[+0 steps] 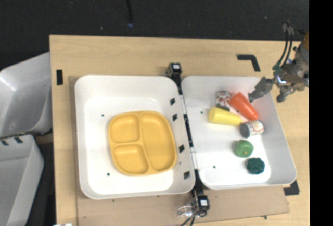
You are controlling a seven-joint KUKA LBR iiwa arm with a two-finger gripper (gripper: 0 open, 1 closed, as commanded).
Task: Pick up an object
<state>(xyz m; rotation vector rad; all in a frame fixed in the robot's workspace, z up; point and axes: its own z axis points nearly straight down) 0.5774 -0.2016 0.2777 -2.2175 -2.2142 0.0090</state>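
Gripper (270, 89) beside glossy orange cone (244, 105) (tapered, smooth plastic)

Orange carrot (244, 105) (tilted) touching yellow bottle (225, 116).

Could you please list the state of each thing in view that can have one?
Yellow tray: flat in left bin.
Orange carrot: lying tilted on the yellow bottle.
Yellow bottle: on its side.
Green ball: resting loose.
Dark green piece: resting loose.
Gripper: above right bin's edge, holding nothing.
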